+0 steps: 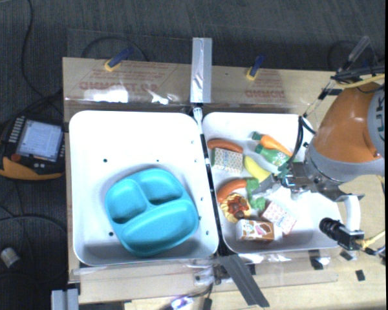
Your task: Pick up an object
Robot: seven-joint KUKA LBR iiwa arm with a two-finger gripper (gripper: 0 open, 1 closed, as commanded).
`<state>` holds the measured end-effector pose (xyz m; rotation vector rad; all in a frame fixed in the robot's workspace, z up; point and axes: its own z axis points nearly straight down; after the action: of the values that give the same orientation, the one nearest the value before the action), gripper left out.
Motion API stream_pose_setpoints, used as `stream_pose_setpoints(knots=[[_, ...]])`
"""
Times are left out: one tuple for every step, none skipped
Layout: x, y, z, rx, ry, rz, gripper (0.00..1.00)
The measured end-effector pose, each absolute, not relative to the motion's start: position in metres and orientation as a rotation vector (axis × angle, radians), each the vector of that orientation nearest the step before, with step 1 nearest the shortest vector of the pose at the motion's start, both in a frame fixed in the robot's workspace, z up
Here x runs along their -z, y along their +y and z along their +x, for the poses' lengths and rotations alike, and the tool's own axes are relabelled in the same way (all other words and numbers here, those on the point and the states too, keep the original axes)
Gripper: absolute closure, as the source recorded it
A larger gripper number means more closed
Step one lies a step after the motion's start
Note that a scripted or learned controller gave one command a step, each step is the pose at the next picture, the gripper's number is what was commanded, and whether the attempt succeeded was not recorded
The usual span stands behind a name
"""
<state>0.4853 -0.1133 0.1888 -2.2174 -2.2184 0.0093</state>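
Crowding is the risk: the end effector [269, 187], whose state I cannot tell from here, hangs low in the right bin [310, 234] over a tight heap of toy food [249, 192], so it may nudge neighbours or slip off

Arm [349, 134] is cut off at the right edge. Gripper [271, 185] fingers are blurred against the toys [249, 192]. Labels on the carton [257, 230] are too small to be read.

Arm [346, 137] low; gripper [266, 185] down
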Motion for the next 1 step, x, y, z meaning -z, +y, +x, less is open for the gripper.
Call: stream_pose_setpoints(knots=[[-0.2208, -0.1564, 0.5468, -0.003, -2.342, -2.087, 0.00]])
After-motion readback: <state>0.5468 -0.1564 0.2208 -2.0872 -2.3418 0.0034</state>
